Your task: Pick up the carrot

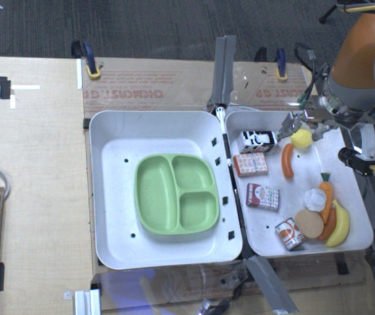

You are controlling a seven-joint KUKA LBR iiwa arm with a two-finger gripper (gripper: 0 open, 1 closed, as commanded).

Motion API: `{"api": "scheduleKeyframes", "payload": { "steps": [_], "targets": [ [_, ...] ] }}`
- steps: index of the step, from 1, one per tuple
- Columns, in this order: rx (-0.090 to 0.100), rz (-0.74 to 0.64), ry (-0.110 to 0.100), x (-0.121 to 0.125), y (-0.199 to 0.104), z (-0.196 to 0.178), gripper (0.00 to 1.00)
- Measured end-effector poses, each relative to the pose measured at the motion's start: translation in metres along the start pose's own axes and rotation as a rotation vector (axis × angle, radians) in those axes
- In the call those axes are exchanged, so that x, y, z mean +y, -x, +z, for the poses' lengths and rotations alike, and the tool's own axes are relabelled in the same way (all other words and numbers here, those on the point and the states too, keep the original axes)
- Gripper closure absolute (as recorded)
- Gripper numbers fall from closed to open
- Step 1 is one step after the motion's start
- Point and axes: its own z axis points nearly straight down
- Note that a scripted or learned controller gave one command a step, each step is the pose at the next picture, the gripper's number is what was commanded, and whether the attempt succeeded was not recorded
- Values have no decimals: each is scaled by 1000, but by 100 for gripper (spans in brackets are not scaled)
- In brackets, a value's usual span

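Observation:
The carrot (329, 209), orange with a small green top, lies near the right edge of the right bin (355, 176). It is wedged between a white lump (315, 200) and a banana (340, 225), and a round brown bun (309, 224) partly covers it. My gripper (303, 128) hovers at the bin's far end, well above the carrot in the view. It is open, its fingertips on either side of a yellow lemon (301, 138).
The right bin also holds a red sausage (288, 161), a black-and-white carton (258, 138), two red boxes (250, 165) (263, 196) and a small can (290, 234). A green divided plate (176, 193) sits in the left bin (109, 176).

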Motion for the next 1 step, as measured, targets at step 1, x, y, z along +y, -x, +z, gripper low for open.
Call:
{"api": "scheduleKeyframes", "payload": {
  "steps": [1],
  "targets": [
    [0, 149, -1, -58, 54, 68, 0]
  ]
}}
